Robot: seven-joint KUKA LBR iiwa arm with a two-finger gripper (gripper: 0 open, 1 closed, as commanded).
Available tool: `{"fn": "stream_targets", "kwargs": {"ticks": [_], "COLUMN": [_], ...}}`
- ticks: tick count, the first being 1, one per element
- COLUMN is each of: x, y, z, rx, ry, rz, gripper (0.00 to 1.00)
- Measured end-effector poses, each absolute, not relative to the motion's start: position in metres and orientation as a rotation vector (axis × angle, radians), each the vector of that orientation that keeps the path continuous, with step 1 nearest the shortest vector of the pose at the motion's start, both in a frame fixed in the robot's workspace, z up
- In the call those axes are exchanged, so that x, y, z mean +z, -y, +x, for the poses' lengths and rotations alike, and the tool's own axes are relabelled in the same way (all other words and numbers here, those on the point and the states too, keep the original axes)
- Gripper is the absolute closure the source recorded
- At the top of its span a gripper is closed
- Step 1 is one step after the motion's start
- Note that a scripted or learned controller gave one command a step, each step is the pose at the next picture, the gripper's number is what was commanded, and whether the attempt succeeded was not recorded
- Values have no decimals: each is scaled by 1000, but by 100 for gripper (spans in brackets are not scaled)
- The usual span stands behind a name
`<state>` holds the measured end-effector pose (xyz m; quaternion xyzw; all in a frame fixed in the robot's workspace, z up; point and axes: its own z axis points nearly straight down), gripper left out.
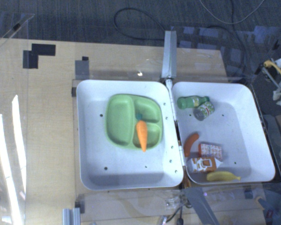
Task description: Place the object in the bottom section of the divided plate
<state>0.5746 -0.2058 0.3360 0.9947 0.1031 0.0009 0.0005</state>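
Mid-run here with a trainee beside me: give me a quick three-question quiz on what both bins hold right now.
1. True or false: the carrot lies on the green divided plate in the left bin.
2. Which item lies nearest the front edge of the right bin?
A. the green bottle
B. the banana
C. the can
3. Fill in: the sausage lies just left of the small ____.

Key
1. True; its tip runs past the plate's near rim.
2. B.
3. Carton; a second carton sits just in front of it.
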Motion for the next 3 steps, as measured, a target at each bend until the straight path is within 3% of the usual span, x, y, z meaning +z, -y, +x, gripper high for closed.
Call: {"fn": "stream_targets", "kwargs": {"ticks": [2, 3], "x": [335, 372], "y": [205, 205], "z": [656, 663], "rx": [5, 6], "ry": [-325, -326], "rz": [3124, 3123], "gripper": [100, 100]}}
